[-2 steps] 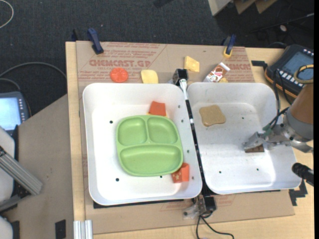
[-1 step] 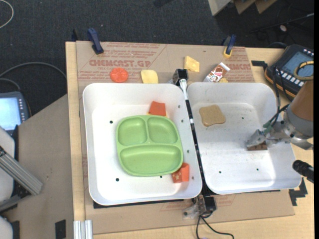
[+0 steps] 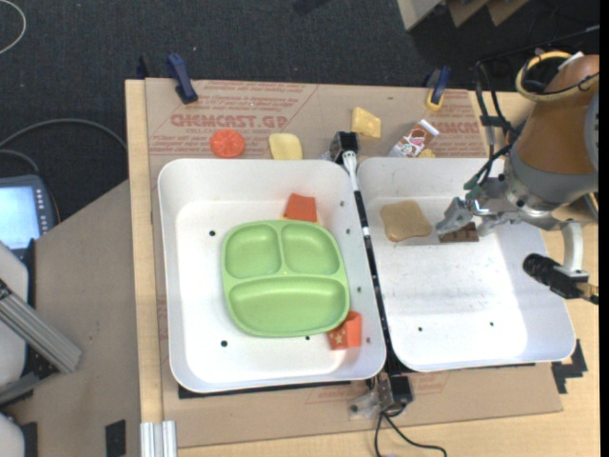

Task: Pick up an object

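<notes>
In the right bin (image 3: 476,331), a tan flat piece like a slice of bread (image 3: 406,221) lies near the far left corner. Just right of it a small dark brown piece (image 3: 462,237) lies on the bin floor. My gripper (image 3: 460,219) is low over that brown piece, at its upper edge, and the wrist hides part of it. In the left bin (image 3: 181,255) lies a green divided plate (image 3: 284,278). One orange block (image 3: 300,208) sits behind the plate and another orange block (image 3: 347,331) is at its front right corner.
Behind the bins on the board lie a red-orange disc (image 3: 226,143), a yellow piece (image 3: 284,146), a yellow wedge (image 3: 366,121) and a red-and-white packet (image 3: 414,142). Blue clamps (image 3: 181,76) (image 3: 438,86) grip the board's far edge. The arm's orange band (image 3: 561,131) rises over the right bin's far right.
</notes>
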{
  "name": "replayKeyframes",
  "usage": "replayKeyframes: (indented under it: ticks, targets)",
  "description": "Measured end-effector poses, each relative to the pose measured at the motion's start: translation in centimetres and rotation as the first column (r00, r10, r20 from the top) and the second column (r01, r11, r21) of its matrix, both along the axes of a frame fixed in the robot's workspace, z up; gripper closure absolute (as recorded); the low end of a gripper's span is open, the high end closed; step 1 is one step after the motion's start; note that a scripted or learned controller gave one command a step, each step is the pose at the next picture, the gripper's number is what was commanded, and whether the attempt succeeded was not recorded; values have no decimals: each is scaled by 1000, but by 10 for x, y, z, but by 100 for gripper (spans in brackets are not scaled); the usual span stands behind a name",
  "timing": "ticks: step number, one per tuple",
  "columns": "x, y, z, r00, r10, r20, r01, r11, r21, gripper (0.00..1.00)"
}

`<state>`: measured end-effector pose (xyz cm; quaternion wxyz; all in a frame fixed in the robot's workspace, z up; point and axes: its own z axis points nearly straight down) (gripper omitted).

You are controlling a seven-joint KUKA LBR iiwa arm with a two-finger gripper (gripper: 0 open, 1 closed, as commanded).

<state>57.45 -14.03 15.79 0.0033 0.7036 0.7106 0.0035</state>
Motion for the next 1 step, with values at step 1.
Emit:
replayKeyframes:
  ticks: [1]
  targets:
    - [-14,89,31,1000,0,-7,0,1000,4,100]
